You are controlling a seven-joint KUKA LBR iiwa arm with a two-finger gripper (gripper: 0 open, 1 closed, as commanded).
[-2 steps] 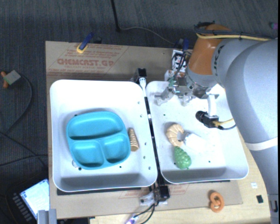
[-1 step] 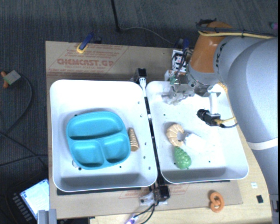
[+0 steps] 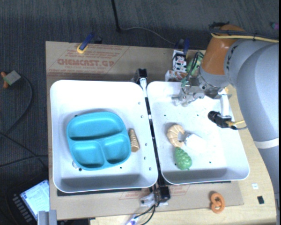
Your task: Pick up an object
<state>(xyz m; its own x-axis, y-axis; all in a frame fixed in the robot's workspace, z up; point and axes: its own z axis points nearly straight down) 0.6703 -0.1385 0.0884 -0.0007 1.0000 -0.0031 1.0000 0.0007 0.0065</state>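
Camera view | tool state: cannot tell | croissant long axis upright in frame | green toy below

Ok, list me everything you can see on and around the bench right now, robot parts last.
Bins: 2, white, side by side on the bench.
Divided tray: 1, blue, left bin.
Small roll-like item: 1, tan, left bin, beside the tray.
Shrimp-like toy: 1, tan and cream, right bin.
Knobbly item: 1, green, right bin, just below the shrimp-like toy.
Ring-shaped item: 1, orange, on the bench in front of the right bin.
Arm: 1, grey with orange band, from the right.
End effector: 1, metallic, over the right bin's far edge.
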